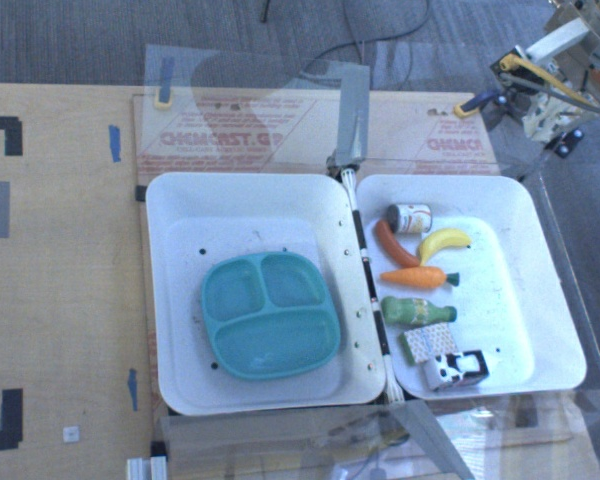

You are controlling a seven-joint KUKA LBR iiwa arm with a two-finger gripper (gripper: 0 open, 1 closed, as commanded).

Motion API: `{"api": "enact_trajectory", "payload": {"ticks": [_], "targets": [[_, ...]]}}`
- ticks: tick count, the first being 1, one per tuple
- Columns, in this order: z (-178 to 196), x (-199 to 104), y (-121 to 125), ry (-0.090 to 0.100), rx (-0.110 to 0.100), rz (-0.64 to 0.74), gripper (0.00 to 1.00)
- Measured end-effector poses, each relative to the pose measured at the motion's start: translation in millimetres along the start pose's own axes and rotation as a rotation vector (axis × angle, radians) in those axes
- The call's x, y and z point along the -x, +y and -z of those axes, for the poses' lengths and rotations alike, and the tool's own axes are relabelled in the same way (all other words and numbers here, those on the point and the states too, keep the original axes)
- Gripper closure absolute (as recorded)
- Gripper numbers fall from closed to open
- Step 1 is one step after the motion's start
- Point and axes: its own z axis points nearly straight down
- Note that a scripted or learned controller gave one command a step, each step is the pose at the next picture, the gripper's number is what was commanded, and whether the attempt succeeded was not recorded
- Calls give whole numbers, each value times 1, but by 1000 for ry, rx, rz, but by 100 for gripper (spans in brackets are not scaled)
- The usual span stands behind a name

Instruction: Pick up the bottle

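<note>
bench with two bins; bottle (417, 312) lies in right bin (540, 268), untouched. gripper (540, 103) far right, state unclear. approach pending; next: descend over bottle.

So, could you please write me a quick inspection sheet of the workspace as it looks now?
Surface: wooden bench bearing two white bins, left bin and right bin, side by side.
Job's things: green bottle lying on its side in the right bin, near the divider.
Clutter: teal divided plate in the left bin; in the right bin a can, sausage, banana, carrot, patterned packet and black-and-white carton.
Gripper: arm hardware at upper right, away from the bins; cannot tell its state.
Cables: black cable on the floor above the bench.
Surroundings: grey carpet.
</note>
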Motion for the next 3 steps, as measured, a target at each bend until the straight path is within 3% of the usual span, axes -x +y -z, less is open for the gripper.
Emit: {"api": "enact_trajectory", "payload": {"ticks": [1,3], "targets": [[28,-35,-13,0,0,-2,100],[49,-41,-19,0,2,14,100]]}}
